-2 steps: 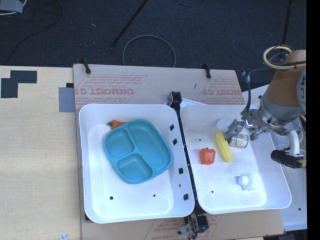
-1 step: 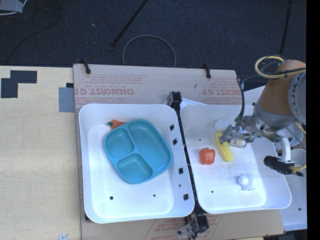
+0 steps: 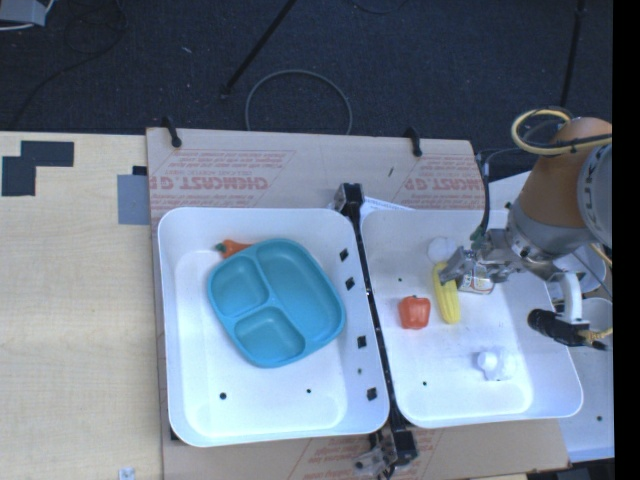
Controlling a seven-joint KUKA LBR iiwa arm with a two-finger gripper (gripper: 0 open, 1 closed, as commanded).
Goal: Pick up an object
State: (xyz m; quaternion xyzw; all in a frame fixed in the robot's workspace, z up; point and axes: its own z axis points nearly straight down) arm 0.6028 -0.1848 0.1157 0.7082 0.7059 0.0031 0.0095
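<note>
In the right bin, the gripper hovers at the yellow corn, jaws' state unclear; the corn looks light, stiff and smooth, best pinched across its narrow middle.

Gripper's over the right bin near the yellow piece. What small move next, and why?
Probably a short descent onto the yellow piece. The gripper sits at its upper end, nothing visibly between its fingers. The red piece lies close on the left, so keep the approach straight down.
</note>
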